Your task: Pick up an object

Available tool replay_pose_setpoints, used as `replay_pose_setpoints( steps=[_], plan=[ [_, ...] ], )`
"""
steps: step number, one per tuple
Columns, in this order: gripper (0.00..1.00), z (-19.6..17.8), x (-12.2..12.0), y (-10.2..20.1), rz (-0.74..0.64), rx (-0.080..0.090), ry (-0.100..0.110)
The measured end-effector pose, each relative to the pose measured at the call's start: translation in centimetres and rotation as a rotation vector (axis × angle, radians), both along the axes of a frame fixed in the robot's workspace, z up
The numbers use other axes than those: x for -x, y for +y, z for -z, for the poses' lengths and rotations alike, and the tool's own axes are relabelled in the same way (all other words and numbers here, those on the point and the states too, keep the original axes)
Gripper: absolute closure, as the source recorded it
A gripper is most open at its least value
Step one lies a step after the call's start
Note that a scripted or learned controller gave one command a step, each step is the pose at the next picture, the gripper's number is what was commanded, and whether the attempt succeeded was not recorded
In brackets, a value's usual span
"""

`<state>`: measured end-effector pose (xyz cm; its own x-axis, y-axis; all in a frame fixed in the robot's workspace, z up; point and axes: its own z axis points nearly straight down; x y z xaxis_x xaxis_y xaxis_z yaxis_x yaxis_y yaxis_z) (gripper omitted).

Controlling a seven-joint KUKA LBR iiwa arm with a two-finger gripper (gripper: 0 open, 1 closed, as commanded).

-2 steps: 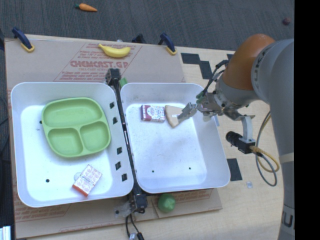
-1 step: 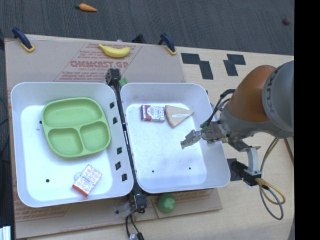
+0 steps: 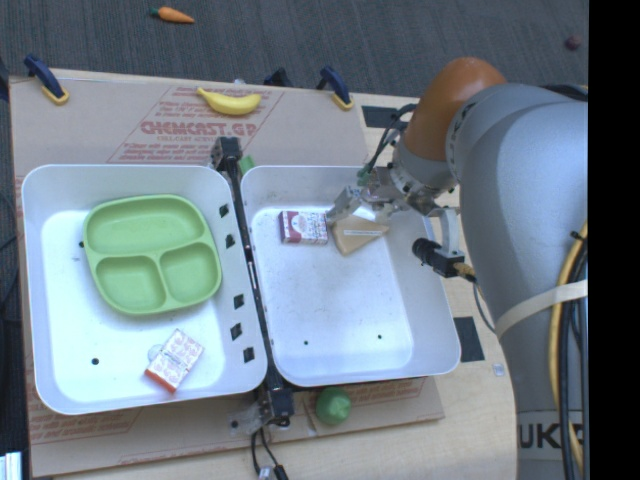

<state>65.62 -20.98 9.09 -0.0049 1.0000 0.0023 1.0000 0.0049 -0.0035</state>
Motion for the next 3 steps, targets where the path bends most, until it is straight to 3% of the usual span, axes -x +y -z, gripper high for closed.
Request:
replay_pose_setpoints(
  steps=[1, 2, 3],
  plan=[
    [1.00, -1.2, -0.1, 0.1, -0.006, 0.000, -0.001],
    [0.00, -1.2, -0.1, 0.1, -0.007, 0.000, -0.001],
    [0.00, -0.1, 7.1, 2.2, 0.000, 0.002, 0.001]
  ],
)
